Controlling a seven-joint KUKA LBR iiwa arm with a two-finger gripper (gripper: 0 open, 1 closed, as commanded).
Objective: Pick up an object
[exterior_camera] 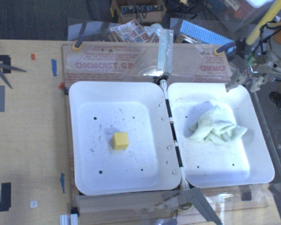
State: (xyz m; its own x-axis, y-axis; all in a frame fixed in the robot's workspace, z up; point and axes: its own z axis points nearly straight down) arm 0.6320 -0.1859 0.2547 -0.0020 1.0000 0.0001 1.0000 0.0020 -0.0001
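At upper right of the frame, just beyond the far right corner of the right bin (260,170), the gripper (240,80) hangs at the bin's rim; its metal parts blur into the clutter behind, so whether it is open or closed cannot be told, and nothing is seen in its hold. 2 candidate objects lie in the 2 bins. A crumpled pale-green cloth (216,125) rests in the right bin, slightly above that bin's centre, down and to the left of the gripper and near it. A small yellow block (120,140) sits near the centre of the left bin (82,172), well apart from the gripper, farther left and lower in the frame, past the divider between the bins. The cloth is judged the nearer target: reaching it calls for a short travel toward lower left and a descent. The cloth's long axis runs roughly left to right across the frame.
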